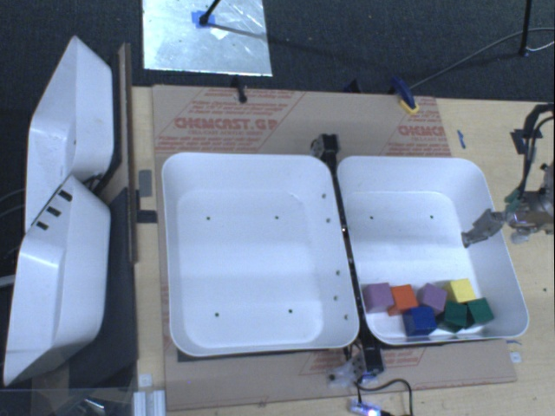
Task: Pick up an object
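Note:
Several small blocks lie huddled along the near wall of the right bin (408, 180): a purple block (377, 295), an orange block (403, 298), a second purple block (432, 297), a yellow block (462, 289), a blue block (420, 320) and two green blocks (453, 316). My gripper (479, 230) pokes in over the right bin's right rim, above and to the right of the blocks and well apart from them. Nothing is visibly held by it. Only its grey tip and part of the wrist (527, 217) show at the view's right edge.
The left bin (251, 172) stands beside the right one, and a dark divider (342, 232) runs between them. White housings (65, 206) stand at the far left. A shiny metal sheet (206, 24) lies behind the bins. Cables trail at the front (373, 397).

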